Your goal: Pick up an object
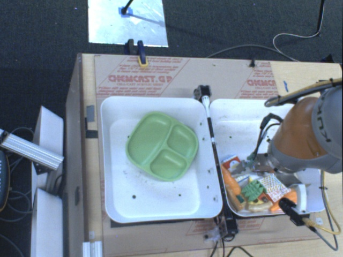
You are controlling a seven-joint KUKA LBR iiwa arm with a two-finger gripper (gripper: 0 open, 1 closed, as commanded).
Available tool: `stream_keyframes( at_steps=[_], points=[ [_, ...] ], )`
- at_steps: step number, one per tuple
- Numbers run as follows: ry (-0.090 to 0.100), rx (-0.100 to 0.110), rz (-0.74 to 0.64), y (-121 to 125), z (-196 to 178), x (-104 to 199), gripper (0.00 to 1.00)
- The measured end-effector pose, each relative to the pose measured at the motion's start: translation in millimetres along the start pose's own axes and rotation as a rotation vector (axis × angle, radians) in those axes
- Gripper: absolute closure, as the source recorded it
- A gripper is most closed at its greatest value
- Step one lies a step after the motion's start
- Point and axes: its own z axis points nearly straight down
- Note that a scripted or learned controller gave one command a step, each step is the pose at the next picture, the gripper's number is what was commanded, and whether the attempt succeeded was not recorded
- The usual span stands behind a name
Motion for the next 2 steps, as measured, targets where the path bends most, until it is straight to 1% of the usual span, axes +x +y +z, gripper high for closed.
stream_keyframes(
  at_steps=[1, 2],
  points=[
    [-0.013, -0.005, 0.006, -0.1, -1.0, 9.5, 0.0],
    [-0.011, -0.005, 0.006, -0.1, -0.9, 9.1, 0.0]
  ],
)
